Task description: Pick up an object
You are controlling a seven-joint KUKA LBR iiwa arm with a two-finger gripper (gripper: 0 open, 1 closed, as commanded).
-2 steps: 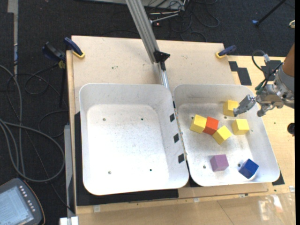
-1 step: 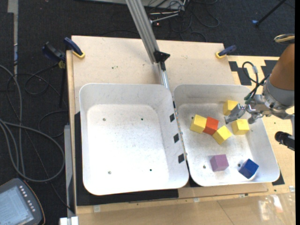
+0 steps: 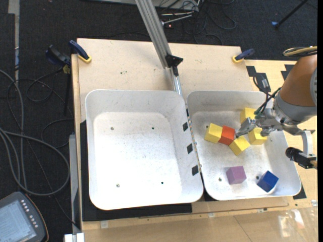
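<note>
Robot arm reaching into the right-hand bin, its pincer low among a cluster of coloured blocks.

The pincer [image 3: 249, 127] sits near the middle of the right bin [image 3: 287, 188], which rests on the bench [image 3: 131, 59]. From it, a yellow block [image 3: 239, 145] lies just beside at about 7 o'clock, a red block [image 3: 227, 134] at 8 o'clock touching another yellow block [image 3: 213, 132] farther out at 9 o'clock. Two more yellow blocks crowd it at 12 o'clock [image 3: 247, 114] and 4 o'clock [image 3: 258, 136]. Whether the pincer is wide, narrow or gripping anything I cannot tell (the tips blur into the blocks). A purple block [image 3: 235, 175] and a blue block [image 3: 267, 181] sit well apart toward 6 o'clock. The nearest candidate looks to be the 7 o'clock yellow one.
</note>
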